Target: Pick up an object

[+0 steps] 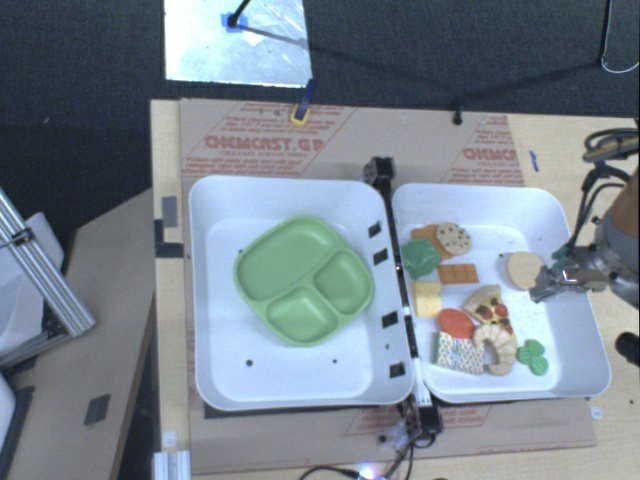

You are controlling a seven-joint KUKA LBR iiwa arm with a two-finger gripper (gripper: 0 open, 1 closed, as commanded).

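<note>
Camera view: gripper (556,280) low over right bin (575,230), near right wall, just beside tan round disc (522,269). Finger spread unclear, cannot tell; nothing seen held. Toy food pile (470,313) in right bin's left half. Green divided plate (304,279) in left bin (215,228).

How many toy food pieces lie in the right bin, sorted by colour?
Green: 2
Tan or brown: 4
Yellow: 1
Red: 1
Mixed colours: 3
Total: 11
</note>
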